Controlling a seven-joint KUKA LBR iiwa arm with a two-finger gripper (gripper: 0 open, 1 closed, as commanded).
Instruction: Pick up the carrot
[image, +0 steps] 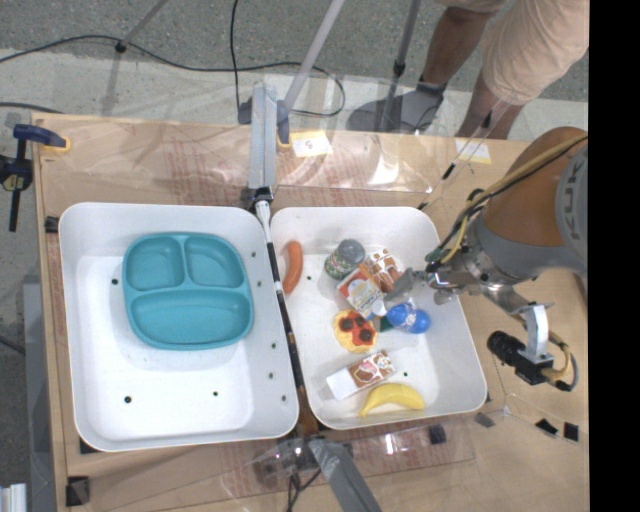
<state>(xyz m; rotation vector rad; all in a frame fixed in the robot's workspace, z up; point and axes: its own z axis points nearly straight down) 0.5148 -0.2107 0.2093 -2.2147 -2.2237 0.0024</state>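
The smooth orange carrot is lying well to the left of the grey metal pincer, against the right white plastic bin's left wall, its long axis running nearly top to bottom. Whether the pincer is spread or pressed together cannot be told.

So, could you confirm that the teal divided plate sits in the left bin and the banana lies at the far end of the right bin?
Not quite: the camera view shows the banana at the near end of the right bin, by its front rim. The teal divided plate does sit in the left bin.
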